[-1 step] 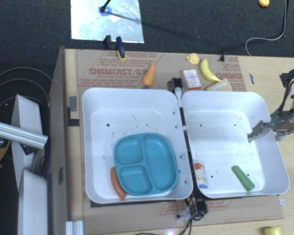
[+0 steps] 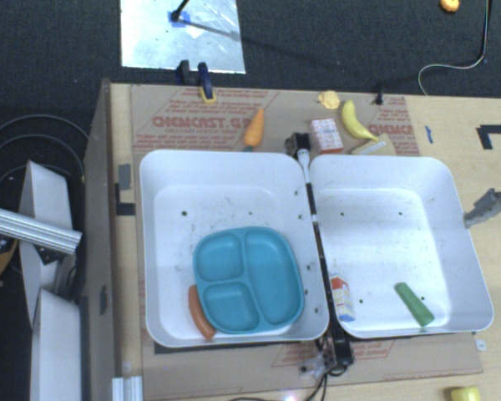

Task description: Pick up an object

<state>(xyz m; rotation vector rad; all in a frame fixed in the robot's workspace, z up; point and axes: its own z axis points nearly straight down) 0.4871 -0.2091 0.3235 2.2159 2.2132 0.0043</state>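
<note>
Two white bins (image 2: 234, 170) hold a blue tray (image 2: 247, 278) (sausage (image 2: 200, 312) beside), green stick (image 2: 413, 303); fingers (image 2: 483, 207) unreadable.

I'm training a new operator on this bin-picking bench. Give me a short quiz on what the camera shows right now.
1. True or false: the blue divided plate lies in the right bin.
2. Which thing lies in the right bin's near right corner?
A. a carrot
B. a green stick
C. a banana
3. Fill in: the orange sausage lies beside the plate in the ____ bin.

Key
1. False. It lies in the left bin.
2. B. The carrot and the banana lie on the bench behind the bins.
3. left

The gripper sits at the right bin's right rim.
</note>
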